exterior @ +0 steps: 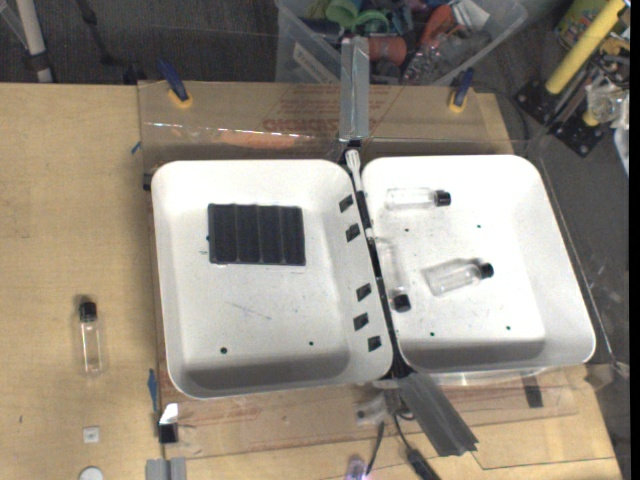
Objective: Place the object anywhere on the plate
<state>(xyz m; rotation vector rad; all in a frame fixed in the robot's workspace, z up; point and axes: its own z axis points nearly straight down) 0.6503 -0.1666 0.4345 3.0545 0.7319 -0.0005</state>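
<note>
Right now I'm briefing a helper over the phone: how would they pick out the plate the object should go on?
Find the two shallow white bins side by side and take the left bin. On its floor, toward the far side, lies a flat black rectangular plate scored into vertical strips. It is the only dark slab; the neighbouring right bin holds clear plastic vials with black caps instead.

The two bins [480, 338] are white, speckled with small dark dots; the plate [256, 235] is black, ribbed in vertical bands; the vials [458, 275] are clear with black caps; the worktop [60, 218] is pale tan wood.
</note>
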